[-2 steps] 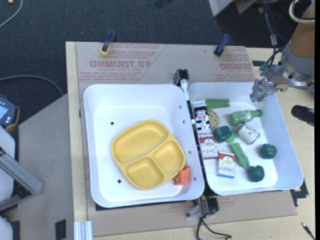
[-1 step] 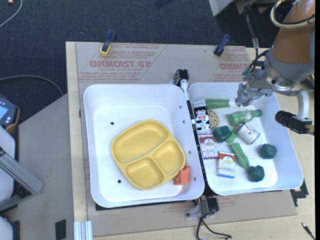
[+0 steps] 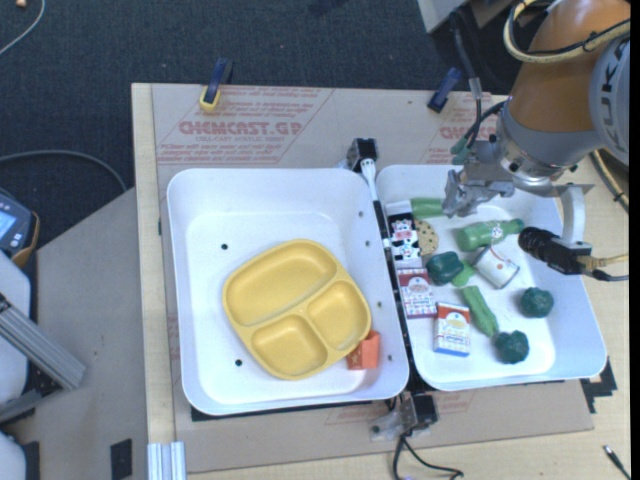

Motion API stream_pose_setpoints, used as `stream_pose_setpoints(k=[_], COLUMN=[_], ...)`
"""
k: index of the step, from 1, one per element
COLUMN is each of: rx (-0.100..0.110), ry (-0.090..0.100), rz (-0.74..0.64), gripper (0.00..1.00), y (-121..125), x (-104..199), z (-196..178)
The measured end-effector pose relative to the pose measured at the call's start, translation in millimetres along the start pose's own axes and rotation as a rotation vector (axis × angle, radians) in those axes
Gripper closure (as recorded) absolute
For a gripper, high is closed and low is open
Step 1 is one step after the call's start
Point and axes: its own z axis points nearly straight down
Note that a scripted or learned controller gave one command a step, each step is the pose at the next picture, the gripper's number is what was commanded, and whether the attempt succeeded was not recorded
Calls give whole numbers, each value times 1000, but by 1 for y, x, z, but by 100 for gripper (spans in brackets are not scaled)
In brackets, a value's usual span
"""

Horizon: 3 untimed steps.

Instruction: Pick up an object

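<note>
- Nearest: orange block (image 3: 365, 352) in the left bin (image 3: 190, 268), touching the yellow divided plate (image 3: 296, 308).
- Right bin (image 3: 585, 353): small carton (image 3: 453, 329), probably light and stiff; best gripped across its flat faces.
- Farthest: tool (image 3: 462, 196) above the green pieces; its opening cannot be told.

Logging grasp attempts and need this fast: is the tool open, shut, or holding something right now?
Tool: cannot be told; it hangs over the far part of the right bin, with nothing seen held in it.
</note>
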Motion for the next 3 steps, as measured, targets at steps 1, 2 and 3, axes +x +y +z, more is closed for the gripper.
stream_pose_setpoints(k=[1,2,3], rx=[1,-7,-2], ry=[-2,-3,-2], rz=[4,4,4], gripper=[100,100,100], y=[-3,2,-2], x=[8,11,13], z=[21,0,1])
